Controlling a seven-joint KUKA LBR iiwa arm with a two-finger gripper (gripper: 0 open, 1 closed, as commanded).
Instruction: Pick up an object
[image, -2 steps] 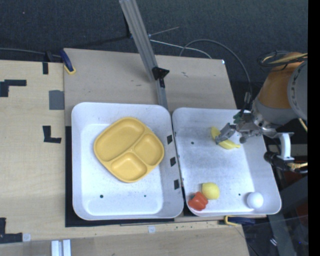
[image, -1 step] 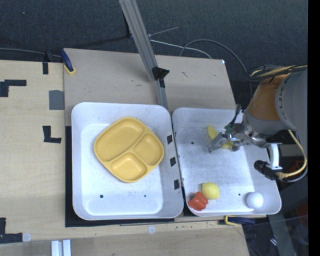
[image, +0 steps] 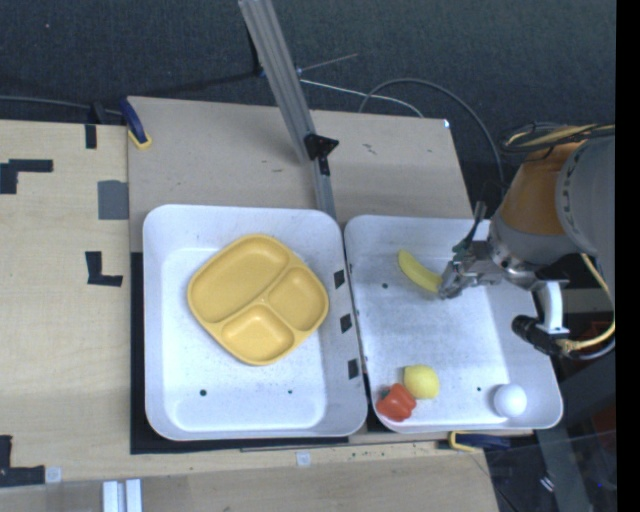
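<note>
Banana (image: 417, 271), curved, smooth and yellow, lies in the right bin (image: 440, 340); our end effector (image: 450, 284) touches its end, grip state we cannot tell.

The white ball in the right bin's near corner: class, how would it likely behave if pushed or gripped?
The white ball looks round and smooth, so it would probably roll at a light push. It sits close to the bin's corner wall, which may stop it soon. Its smooth curve could let it slip from a two-finger pinch.
</note>
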